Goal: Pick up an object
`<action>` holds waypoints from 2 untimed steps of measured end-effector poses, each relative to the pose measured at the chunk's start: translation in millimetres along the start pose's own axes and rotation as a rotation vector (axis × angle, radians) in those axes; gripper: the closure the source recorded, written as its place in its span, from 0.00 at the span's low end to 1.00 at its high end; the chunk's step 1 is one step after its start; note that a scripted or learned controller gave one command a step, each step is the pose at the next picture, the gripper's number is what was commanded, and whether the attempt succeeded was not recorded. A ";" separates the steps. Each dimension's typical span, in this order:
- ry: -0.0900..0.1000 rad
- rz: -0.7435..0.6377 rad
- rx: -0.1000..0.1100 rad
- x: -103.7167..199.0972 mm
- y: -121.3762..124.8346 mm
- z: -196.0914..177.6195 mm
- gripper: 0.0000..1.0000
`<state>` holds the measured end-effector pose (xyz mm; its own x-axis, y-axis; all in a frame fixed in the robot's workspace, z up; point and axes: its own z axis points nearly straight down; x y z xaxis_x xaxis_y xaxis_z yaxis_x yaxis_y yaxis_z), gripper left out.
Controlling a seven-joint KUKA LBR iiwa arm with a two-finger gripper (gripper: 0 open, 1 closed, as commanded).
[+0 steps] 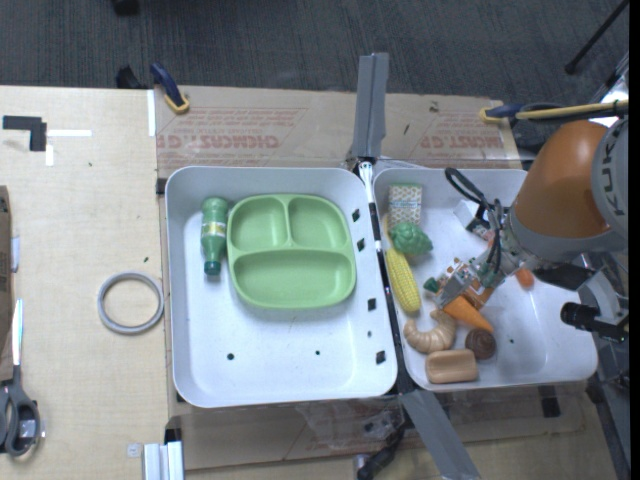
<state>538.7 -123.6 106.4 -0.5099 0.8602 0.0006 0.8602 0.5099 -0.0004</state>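
Bread loaf (451, 366), croissant (428, 335), carrot (468, 314): near end of right bin (540, 363), unlifted. Pincer (462, 285) low just above carrot; grip state indeterminable. Pick not yet accomplished.

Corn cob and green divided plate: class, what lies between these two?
The camera view shows the adjoining bin walls between the corn cob and the green divided plate, plus bare white floor of the left bin.

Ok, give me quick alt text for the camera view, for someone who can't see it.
The gripper is low in the right bin among toy foods: corn, a carrot, a croissant. The left bin holds a green divided plate and a green bottle.
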 end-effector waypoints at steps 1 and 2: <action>-0.001 0.216 0.000 45.6 9.5 -84.9 0.00; -0.018 0.115 -0.021 9.8 -1.5 -5.0 0.00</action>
<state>532.4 -116.0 111.5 -0.4074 0.9131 -0.0161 0.9129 0.4077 0.0216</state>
